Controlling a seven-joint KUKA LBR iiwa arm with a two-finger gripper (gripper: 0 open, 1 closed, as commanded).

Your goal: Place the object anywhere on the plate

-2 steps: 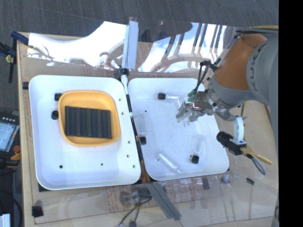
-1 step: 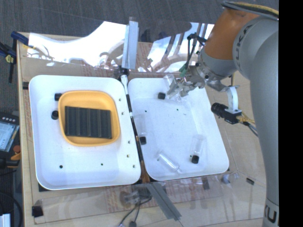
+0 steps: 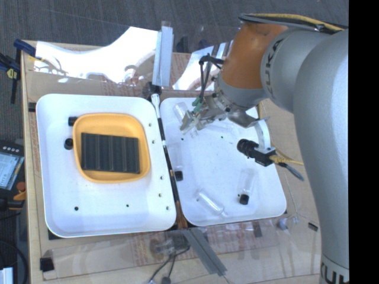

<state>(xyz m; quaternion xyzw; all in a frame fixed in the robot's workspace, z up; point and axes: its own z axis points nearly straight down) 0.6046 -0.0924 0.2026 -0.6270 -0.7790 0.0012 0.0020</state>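
Observation:
A yellow plate (image 3: 89,129) with a dark ridged centre lies in the left white bin (image 3: 53,200). In the right white bin (image 3: 272,209) a small clear vial with a black cap (image 3: 244,189) lies near the front right, and a second clear tube (image 3: 209,202) lies near the front middle. My gripper (image 3: 192,120) hangs low over the back left part of the right bin, just right of the divider between the bins and well away from both tubes. Glare and clutter hide what is at its tip.
The grey arm with its orange band (image 3: 254,58) covers the back right of the right bin. A black fitting with a yellow cable (image 3: 254,150) sticks out over that bin's right side. A small dark piece (image 3: 179,174) sits by the divider.

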